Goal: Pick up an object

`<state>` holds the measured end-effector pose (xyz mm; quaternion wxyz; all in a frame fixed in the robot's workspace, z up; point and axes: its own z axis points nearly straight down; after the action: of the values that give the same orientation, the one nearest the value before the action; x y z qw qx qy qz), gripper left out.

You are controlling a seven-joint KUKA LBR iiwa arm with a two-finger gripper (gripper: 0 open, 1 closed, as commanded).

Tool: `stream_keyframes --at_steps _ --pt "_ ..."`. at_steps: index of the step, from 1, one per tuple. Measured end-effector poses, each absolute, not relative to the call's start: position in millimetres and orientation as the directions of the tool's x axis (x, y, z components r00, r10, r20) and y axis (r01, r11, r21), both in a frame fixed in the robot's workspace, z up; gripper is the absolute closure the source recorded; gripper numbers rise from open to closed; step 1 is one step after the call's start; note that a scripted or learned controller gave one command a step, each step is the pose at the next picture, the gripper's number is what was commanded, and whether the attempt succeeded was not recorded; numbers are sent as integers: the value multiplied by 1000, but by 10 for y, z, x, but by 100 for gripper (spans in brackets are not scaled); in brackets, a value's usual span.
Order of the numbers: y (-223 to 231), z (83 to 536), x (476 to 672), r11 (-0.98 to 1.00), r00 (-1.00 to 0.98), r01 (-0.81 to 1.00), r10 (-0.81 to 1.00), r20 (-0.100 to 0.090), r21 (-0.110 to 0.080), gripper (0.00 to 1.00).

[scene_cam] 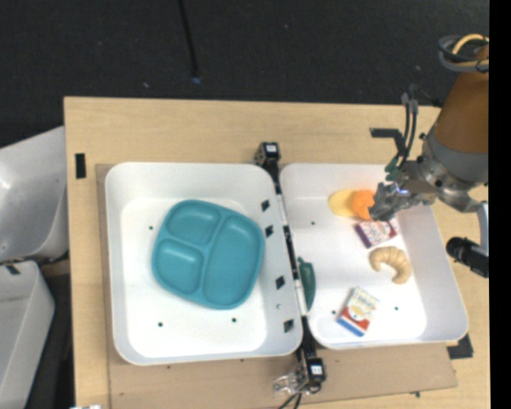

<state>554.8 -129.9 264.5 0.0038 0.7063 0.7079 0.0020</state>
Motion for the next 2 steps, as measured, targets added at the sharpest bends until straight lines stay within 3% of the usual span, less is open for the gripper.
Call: stream_keyframes --at_steps 1,2 --pt "-1312 2733 5554 3 -3 1000 1000 -1 2 100" --pt "-761 2784 5670 7 -7 1000 1000 0 3 100"
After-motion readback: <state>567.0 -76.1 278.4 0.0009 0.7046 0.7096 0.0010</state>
